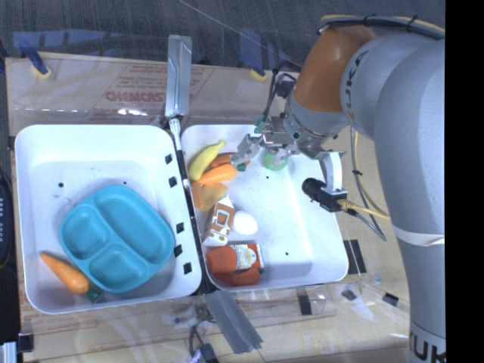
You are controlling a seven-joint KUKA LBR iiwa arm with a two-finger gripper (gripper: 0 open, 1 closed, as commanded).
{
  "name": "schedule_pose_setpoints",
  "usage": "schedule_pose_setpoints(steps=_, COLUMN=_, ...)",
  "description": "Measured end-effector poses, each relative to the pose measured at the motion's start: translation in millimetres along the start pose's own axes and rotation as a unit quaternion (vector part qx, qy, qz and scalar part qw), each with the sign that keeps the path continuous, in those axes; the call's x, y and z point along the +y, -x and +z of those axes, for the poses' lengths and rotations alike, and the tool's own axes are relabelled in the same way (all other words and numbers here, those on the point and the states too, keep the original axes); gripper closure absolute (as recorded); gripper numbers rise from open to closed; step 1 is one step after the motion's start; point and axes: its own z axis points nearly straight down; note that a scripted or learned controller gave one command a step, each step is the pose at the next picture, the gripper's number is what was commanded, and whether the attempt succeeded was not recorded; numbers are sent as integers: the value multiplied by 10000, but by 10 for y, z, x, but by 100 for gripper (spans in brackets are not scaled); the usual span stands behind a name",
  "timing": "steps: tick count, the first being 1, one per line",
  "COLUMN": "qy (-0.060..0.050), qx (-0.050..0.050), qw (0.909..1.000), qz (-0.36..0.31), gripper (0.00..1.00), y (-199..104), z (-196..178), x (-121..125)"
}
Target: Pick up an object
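My gripper [261,148] hangs over the back of the right bin [302,225], just right of a yellow banana [206,159] and an orange carrot [218,175]. A small green thing [276,159] shows right beneath the wrist; I cannot tell whether it is held. Along the bin's left side lie a tan-orange piece [206,196], a small white and brown box [220,222], a white egg [245,223] and a red-orange packet [235,262] at the front.
The left bin [45,150] holds a blue divided plate [117,237] and an orange carrot [66,272] at its front left corner. A grey metal bar [178,74] stands at the back between the bins. The arm's bulk covers the right side of the bench.
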Motion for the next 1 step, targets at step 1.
schedule_pose_setpoints(steps=1, qy=19, qx=-16, qw=9756, qz=-2195, gripper=0, y=-16, z=1033, x=266)
